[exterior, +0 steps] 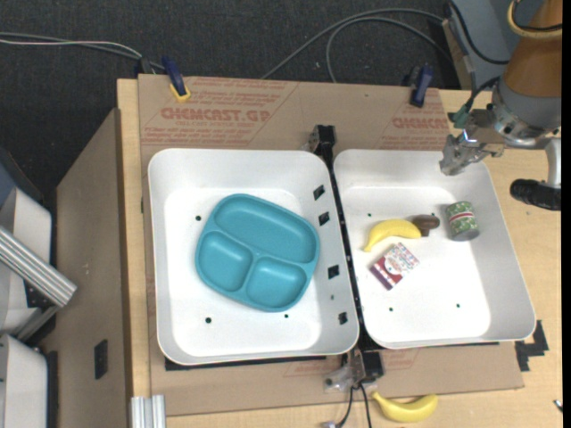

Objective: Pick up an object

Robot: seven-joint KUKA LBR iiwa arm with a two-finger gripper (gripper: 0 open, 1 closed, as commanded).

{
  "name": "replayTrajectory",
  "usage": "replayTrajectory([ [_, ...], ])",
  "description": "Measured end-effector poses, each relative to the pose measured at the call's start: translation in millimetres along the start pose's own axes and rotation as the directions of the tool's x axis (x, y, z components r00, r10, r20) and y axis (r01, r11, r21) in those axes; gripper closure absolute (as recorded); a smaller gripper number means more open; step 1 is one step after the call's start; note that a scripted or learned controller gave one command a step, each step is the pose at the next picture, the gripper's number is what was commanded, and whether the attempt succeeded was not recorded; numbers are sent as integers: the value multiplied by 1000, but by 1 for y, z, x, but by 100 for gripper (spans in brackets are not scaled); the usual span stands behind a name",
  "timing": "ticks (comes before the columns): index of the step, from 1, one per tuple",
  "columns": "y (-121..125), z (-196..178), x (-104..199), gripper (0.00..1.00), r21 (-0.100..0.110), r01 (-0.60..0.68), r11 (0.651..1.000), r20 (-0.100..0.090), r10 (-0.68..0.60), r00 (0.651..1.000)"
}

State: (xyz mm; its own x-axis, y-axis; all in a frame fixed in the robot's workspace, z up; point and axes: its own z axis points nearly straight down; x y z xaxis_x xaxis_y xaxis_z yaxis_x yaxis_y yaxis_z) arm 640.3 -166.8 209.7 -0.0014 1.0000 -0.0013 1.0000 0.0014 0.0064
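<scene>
Camera view is showing the gripper (458, 156) hovering over the right bin's (500, 315) far rim, its state impossible to tell; a banana (393, 233), small can (462, 220) and packet (394, 265) are lying below.

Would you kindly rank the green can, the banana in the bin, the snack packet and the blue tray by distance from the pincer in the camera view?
Pincer at the right bin's upper right corner.
1. Green can, just below the pincer.
2. Banana, mid-bin, to the left.
3. Snack packet, below the banana.
4. Blue tray, in the left bin.
</scene>
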Motion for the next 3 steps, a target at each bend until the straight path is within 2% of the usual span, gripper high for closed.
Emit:
replayTrajectory([
  [1,0,-1,46,100,7,4,1000,-4,-4,1000],
  [2,-1,-13,99,100,7,5,1000,-4,-4,1000],
  [3,-4,-8,155,100,9,5,1000,-4,-5,1000],
])
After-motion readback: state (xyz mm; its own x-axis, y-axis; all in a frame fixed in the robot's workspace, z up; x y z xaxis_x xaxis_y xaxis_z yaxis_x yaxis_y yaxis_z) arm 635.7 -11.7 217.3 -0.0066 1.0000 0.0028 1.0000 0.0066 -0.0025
